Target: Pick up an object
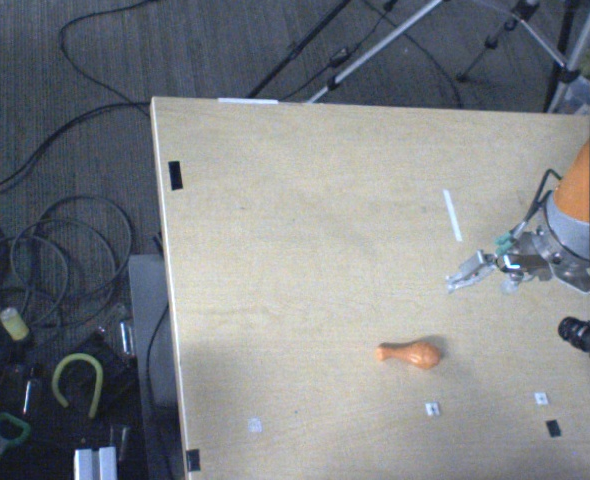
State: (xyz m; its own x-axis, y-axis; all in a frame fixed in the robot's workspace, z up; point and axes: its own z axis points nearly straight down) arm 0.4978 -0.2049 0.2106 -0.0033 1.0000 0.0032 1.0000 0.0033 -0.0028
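- My claw (457, 280) hangs over the bench (305, 228) near its right side, fingers pointing left; I cannot tell how far open they are, and I see nothing between them.
- The orange pear-shaped thing (411, 354) lies below and left of my claw, apart from it.
- A white stick (453, 215) lies above my claw, clear of it.
- Small markers (432, 408) dot the lower bench.
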